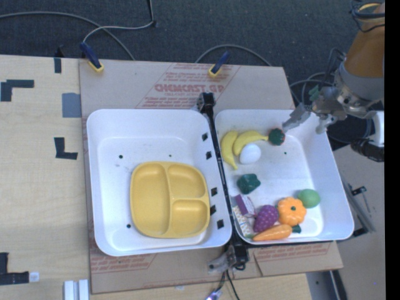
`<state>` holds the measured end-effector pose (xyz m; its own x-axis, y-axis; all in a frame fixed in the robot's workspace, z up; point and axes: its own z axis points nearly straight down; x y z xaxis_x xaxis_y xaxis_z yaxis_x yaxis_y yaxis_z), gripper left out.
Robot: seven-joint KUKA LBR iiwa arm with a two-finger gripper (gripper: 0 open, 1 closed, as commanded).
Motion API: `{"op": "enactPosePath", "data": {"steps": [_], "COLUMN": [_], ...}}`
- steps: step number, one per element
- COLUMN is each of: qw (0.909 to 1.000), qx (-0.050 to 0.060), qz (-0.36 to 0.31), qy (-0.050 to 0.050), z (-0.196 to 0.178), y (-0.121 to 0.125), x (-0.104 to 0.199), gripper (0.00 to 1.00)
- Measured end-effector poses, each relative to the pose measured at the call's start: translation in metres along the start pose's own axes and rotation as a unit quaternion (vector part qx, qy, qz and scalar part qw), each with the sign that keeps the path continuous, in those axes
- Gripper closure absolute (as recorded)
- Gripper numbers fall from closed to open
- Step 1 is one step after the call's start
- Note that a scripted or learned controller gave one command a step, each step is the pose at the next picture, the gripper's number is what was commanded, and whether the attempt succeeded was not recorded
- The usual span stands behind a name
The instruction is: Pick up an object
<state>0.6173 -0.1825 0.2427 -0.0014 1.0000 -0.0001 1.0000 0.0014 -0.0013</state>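
My gripper hangs over the far right corner of the right bin, open, with nothing between its fingers. Just left of one fingertip lies a small dark red and green fruit. Further left are a yellow banana and a white egg. A dark green piece lies mid-bin. Along the near edge sit purple grapes, an orange pumpkin, a green ball, a carrot and a flat packet.
The left bin holds a yellow divided plate. Both bins rest on a cardboard sheet fixed with clamps. Cables run along the dark floor at the back.
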Motion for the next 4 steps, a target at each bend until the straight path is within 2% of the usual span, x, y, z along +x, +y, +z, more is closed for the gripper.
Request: {"op": "enactPosePath", "data": {"steps": [1,2,3,4], "qw": [1.0,1.0,1.0,1.0], "qx": [0.001,-0.007,-0.003,-0.001], "qz": [0.0,-0.001,-0.001,-0.001], "qy": [0.0,-0.002,-0.002,0.001], "z": [0.089,0.149,0.145,0.079], "y": [0.05,0.055,0.053,0.052], "x": [0.003,0.001,0.002,0.074], "gripper": [0.0,0.0,1.0,1.0]}}
